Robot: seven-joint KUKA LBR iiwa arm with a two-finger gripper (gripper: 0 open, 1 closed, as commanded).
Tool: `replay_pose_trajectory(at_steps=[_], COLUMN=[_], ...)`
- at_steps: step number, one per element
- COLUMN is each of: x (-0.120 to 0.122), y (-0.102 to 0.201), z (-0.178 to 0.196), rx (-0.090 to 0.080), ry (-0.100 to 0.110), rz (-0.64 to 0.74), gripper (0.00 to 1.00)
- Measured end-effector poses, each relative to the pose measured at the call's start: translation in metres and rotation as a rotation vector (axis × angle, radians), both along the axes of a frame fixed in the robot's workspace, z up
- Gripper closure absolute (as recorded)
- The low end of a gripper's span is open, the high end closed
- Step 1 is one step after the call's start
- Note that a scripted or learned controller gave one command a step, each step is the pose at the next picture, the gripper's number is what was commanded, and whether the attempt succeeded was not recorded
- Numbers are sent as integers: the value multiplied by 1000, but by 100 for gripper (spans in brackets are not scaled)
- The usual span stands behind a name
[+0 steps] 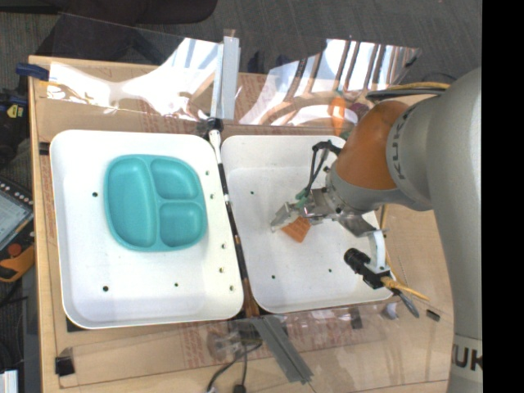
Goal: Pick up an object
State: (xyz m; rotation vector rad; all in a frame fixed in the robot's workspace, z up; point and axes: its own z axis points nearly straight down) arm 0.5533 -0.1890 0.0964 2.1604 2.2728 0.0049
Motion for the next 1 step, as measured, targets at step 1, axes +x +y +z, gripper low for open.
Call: replay_pose_trajectory(at_steps=[1], x=[1], y=[-1], z=[11], rx=[-2], ry=[0], rz=[3], gripper=[100])
